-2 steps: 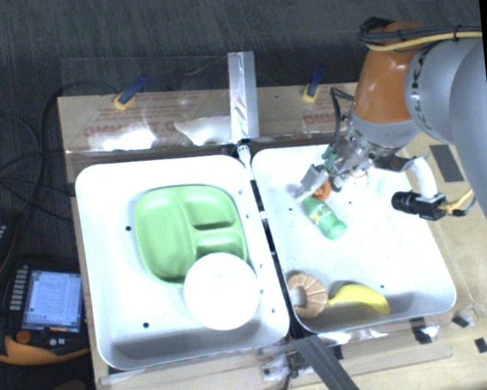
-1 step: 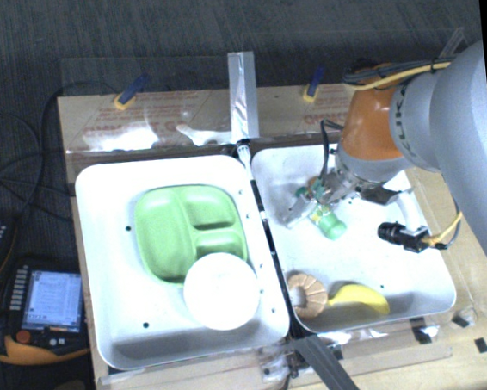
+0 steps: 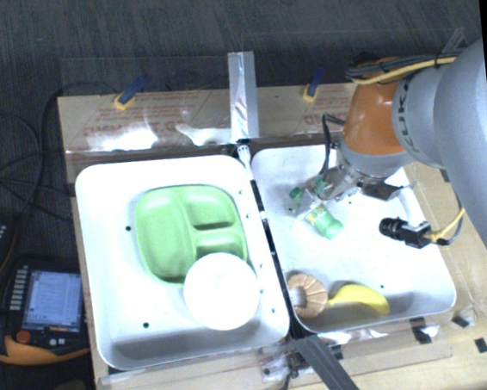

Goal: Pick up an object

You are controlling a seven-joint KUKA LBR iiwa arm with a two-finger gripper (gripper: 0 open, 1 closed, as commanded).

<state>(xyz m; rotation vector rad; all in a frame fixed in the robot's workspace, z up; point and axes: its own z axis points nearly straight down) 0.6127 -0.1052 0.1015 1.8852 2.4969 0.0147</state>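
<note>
Down at the near edge of the right bin (image 3: 428,304), a yellow banana (image 3: 358,300) lies along the wall, and just beside it on the left sits a round tan donut (image 3: 306,291). Across the divider, the left bin (image 3: 120,333) holds a white plate (image 3: 222,291) resting on the near corner of a green tray (image 3: 182,226). Moving up the right bin, a small green bottle (image 3: 322,221) lies on its side on the white floor. Right above it, the gripper (image 3: 322,187) hovers low, close to the bottle, with the grey arm (image 3: 443,117) and its orange band reaching in from the right. Whether the fingers are spread or pressed together, I cannot tell. Farthest off, blue and yellow clamps (image 3: 131,91) grip the table's back edge.
</note>
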